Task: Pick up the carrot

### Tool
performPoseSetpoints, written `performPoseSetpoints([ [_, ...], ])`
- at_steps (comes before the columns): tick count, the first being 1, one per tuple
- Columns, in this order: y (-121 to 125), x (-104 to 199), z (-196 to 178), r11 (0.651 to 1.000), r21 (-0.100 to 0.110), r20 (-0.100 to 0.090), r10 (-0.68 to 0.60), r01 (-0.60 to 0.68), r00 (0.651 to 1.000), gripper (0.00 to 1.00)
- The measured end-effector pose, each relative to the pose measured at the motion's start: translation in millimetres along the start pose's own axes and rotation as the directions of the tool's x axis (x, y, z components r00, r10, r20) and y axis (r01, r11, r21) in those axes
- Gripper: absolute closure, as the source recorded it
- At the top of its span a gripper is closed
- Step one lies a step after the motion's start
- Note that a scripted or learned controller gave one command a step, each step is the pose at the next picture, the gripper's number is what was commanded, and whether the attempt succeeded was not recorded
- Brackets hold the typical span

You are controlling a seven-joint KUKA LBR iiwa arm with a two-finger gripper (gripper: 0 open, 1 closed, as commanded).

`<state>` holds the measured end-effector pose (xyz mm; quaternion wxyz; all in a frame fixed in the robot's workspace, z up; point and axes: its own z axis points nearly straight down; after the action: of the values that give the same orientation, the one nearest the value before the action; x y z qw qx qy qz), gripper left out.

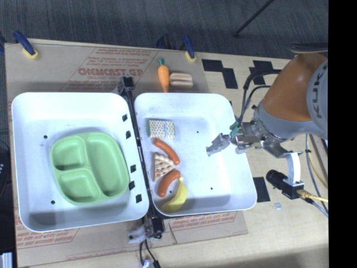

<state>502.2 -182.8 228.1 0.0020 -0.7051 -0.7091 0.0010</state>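
The carrot (163, 77), orange with a green top, lies on the cardboard just behind the right bin's (223, 102) back rim, outside both bins. My gripper (216, 145) hangs over the right part of the right bin, well to the right of and nearer than the carrot. Nothing shows in its grasp.
A tan bun-like toy (181, 80) lies right beside the carrot. The right bin holds a speckled cracker (161, 128), two sausages (167, 151), a pizza slice (162, 164) and a banana (176, 197) along its left side. A green divided plate (89, 166) sits in the left bin.
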Motion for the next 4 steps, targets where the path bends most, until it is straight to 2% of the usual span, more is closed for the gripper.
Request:
performPoseSetpoints([
  [1,-27,-28,59,0.999,0.001,0.000,0.040,-0.040,0.999,0.00],
  [2,38,38,110,1.000,0.000,0.000,0.009,-0.009,1.000,0.00],
  [3,82,-6,30,0.990,-0.002,0.000,0.141,-0.141,0.990,0.00],
  [4,36,48,137,0.995,0.001,0.000,0.099,-0.099,0.995,0.00],
])
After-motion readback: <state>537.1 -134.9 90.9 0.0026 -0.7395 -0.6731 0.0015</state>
